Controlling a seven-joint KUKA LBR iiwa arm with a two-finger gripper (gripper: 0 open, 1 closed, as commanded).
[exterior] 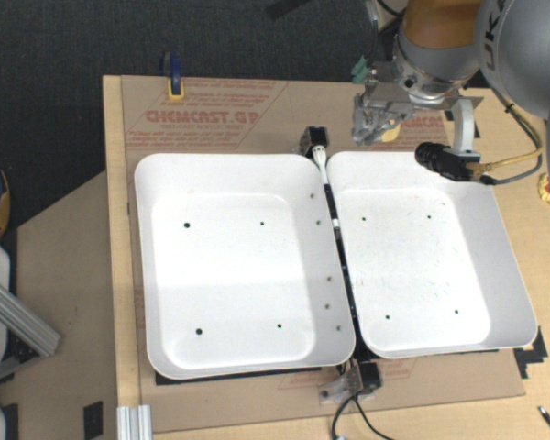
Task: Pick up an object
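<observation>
Our tool (378, 128) hangs in the upper right of the frame, above the far rim of the right bin (495, 246). We cannot tell how it is set. A small pale yellowish piece (390, 133) shows at its tip, but we cannot tell whether it is gripped or lies on the bench (211, 108) behind. If that is our object, we judge it light and small, best taken across its narrow width. The left bin (156, 246) sits alongside, touching at the middle seam.

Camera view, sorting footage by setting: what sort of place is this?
Probably a robotics lab bench: two white bins on a clamped board, with the arm's hand hanging above.
</observation>
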